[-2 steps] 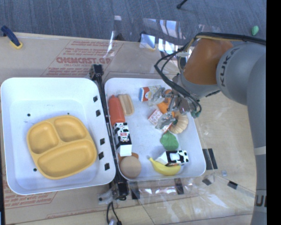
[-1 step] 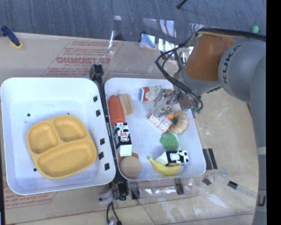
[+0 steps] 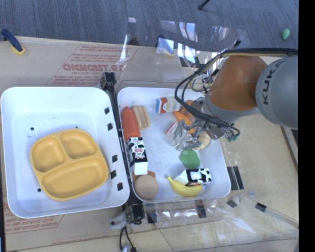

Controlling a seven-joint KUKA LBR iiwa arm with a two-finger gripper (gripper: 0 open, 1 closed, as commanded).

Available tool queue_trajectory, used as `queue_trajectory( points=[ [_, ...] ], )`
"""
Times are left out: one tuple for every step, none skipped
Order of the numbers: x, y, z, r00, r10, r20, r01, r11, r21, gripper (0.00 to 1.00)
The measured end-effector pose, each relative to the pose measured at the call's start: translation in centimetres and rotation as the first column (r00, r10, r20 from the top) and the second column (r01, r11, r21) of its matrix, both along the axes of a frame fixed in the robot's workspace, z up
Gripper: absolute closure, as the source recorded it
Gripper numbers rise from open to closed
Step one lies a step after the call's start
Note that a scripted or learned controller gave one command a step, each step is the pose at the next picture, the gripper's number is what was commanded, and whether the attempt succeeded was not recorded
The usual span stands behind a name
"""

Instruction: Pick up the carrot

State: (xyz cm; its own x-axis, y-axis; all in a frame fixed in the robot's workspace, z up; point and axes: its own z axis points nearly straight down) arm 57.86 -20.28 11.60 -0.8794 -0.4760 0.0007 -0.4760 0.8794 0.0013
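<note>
Arm [image 3: 252, 88]: reaching from right over right bin [image 3: 163, 185]; pincer [image 3: 191, 135] lowered beside carrot [image 3: 185, 114], grip state indiscernible.

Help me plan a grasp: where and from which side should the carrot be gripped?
Probably from straight above, across the narrow width of the carrot at its exposed part: it lies flat and slanted, the carton close beside it, the gripper partly covering it.
</note>
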Motion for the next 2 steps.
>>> queue_trajectory(
  points=[
    [-2.3,-0.7,3.8,0.977,-0.212,0.002,0.212,0.977,-0.001,1.0],
    [3.2,2.8,7.9,0.887,-0.462,0.007,0.462,0.887,0.002,1.0]
  ],
)
